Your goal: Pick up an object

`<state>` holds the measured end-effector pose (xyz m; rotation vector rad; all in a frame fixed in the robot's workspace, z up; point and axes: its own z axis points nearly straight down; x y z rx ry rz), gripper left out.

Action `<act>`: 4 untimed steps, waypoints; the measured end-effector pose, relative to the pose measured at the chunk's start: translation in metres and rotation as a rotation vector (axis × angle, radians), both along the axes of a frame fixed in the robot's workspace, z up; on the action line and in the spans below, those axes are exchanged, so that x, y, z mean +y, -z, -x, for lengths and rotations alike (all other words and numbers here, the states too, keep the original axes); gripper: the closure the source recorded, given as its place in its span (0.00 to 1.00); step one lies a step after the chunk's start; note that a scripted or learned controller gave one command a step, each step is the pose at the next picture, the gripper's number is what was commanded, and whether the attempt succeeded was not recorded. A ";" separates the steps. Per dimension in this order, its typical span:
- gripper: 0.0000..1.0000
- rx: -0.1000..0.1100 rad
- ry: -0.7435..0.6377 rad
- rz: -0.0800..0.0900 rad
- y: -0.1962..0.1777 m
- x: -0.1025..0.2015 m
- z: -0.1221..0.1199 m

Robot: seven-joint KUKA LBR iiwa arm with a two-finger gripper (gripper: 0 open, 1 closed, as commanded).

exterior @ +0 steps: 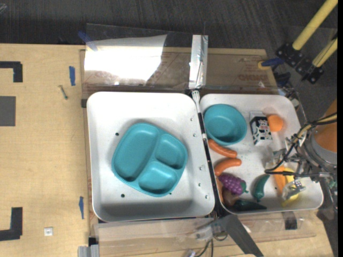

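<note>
Over the right bin [316, 199], the gripper [292, 162], grip state unreadable, should descend squarely onto one isolated toy, avoiding the crowded near corner.

Left bin [102, 143]: a teal divided plate [150, 158] takes the middle, with bare white floor all round it, widest along the far side and left edge. Right bin [244, 97] is crowded. A teal bowl [225, 123] blocks the far-left corner; two orange sausages [225, 157] lie just beside it, purple grapes [232, 184] and a dark green vegetable [259, 187] near the front wall. A black-and-white carton [261, 130] and an orange ball [275, 123] sit touching at far right. The arm [321, 149] and its cables [289, 159] overhang the right edge above yellow pieces [286, 186]. Small open patch mid-bin between sausages and carton.
</note>
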<state>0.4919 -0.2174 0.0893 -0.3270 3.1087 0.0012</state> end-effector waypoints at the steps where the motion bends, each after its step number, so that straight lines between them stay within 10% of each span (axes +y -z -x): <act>1: 0.00 0.000 -0.108 0.004 0.000 -0.002 -0.001; 4: 0.00 -0.001 -0.373 0.005 0.001 0.001 -0.004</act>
